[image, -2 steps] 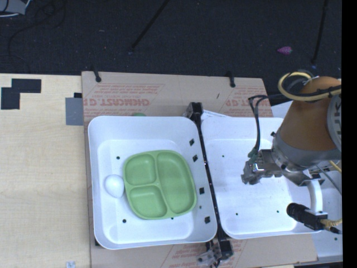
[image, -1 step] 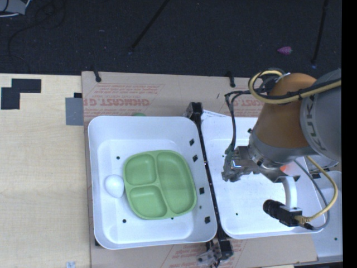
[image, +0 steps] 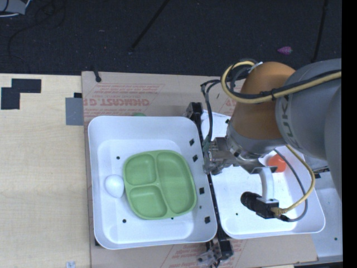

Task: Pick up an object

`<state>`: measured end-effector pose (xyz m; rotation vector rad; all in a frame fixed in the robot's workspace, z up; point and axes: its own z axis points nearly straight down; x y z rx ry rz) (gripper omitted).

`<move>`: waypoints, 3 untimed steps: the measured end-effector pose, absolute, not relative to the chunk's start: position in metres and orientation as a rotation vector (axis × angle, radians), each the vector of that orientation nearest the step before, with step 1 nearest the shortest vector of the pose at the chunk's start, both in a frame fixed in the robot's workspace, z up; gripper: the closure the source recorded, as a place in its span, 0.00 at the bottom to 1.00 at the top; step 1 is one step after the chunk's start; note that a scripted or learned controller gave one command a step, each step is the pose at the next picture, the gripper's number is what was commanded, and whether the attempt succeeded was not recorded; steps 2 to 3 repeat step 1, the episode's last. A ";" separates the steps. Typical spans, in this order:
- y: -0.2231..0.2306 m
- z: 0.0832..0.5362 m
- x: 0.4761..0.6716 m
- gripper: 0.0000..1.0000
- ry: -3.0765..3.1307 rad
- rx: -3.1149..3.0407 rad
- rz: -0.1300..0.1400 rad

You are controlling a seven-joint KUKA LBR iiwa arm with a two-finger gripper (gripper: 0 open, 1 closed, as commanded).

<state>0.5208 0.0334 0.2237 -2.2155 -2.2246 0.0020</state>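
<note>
The grey arm [image: 304, 110] reaches in from the right and covers most of the far half of the right bin [image: 240, 219], its orange band [image: 262, 102] bulging above the wrist. Under everything lies the pale bench [image: 39, 177], with a brown cardboard sheet [image: 128, 96] spread beneath both bins. The left bin [image: 106, 133] and the right one sit side by side, their inner rims touching.

In the left bin a green plate [image: 159, 183] with three compartments lies flat, right of the bin's middle and close to the wall it shares with the right bin.

The gripper [image: 213, 162] hangs low at the left edge of the right bin, just beside that shared wall. It is seen from above among dark metal parts, so I cannot tell how far it is open, and nothing is visibly held in it.

An orange thing [image: 277, 163] lies in the right bin, right of the gripper and partly hidden by the wrist; its shape is unclear.

A white egg-shaped thing [image: 114, 185] rests in the left bin, touching the plate's left rim.
</note>
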 end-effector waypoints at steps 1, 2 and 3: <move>0.084 0.235 0.530 1.00 -2.225 -2.214 0.001; 0.084 0.235 0.530 1.00 -2.225 -2.214 0.001; 0.084 0.235 0.530 1.00 -2.225 -2.214 0.001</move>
